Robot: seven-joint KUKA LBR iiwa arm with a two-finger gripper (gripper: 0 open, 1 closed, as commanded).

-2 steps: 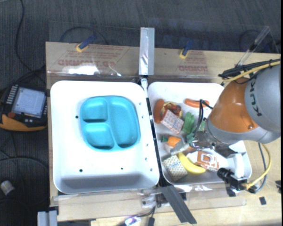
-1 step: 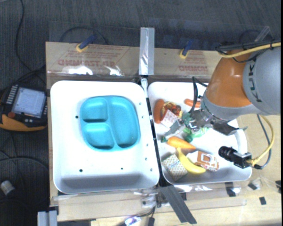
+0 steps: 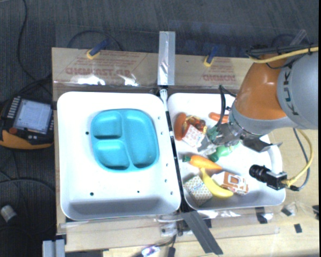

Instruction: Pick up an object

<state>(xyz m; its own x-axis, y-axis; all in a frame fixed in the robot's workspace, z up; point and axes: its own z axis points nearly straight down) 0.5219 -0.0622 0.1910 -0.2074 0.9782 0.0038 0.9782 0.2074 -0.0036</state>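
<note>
Hovering gripper (image 3: 218, 138) above green object (image 3: 223, 152)

A blue three-compartment tray (image 3: 123, 138) lies in the left white bin (image 3: 69, 191), both bins sit on a cardboard sheet (image 3: 112, 66) held by blue and yellow clamps, and an orange-cased handheld screen device (image 3: 25, 121) rests on the dark carpet (image 3: 43, 15) left of the bench.

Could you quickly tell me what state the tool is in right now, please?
Tool: low in the right bin over the cluttered items; open, shut or holding cannot be told from this view.
</note>
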